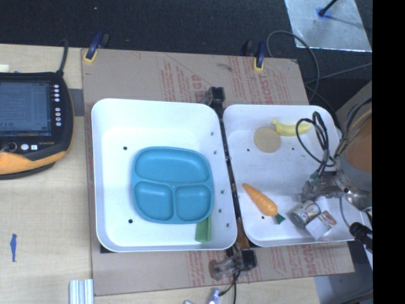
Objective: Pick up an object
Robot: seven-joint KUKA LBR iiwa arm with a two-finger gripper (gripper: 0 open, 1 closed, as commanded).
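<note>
Left bin [107,170]: a white tray on the tabletop [38,233], carrying a blue divided plate [171,183] in its middle and a green strip [202,231] against its near right corner. Both sit well apart from the arm.

Right bin [243,220]: touching the left bin along their shared wall; here lie the candidates for the pick.

Carrot [260,199]: lies in the near left part of the right bin, long axis slanting from far-left to near-right, its dark stem end nearest the hand.

Tan disc [267,139]: flat at the far side of the right bin, with a yellow banana-like piece [291,128] just beside it, farther to the right.

Small packet [312,217]: a white and red wrapped item near the bin's near right edge, apparently right at the hand.

Hand [314,195]: down in the right bin's near right part, under a tangle of black cables; whether it is apart or closed I cannot tell, and nothing is plainly seen between its tips.

Key relation: the packet seems the nearest object, directly beneath or just near-side of the hand; the carrot lies to the hand's left, near but apart, so reaching it would mean a leftward shift and a grip across its slanted axis.

Arm [357,151]: enters from the right, above the bin's right wall.
</note>
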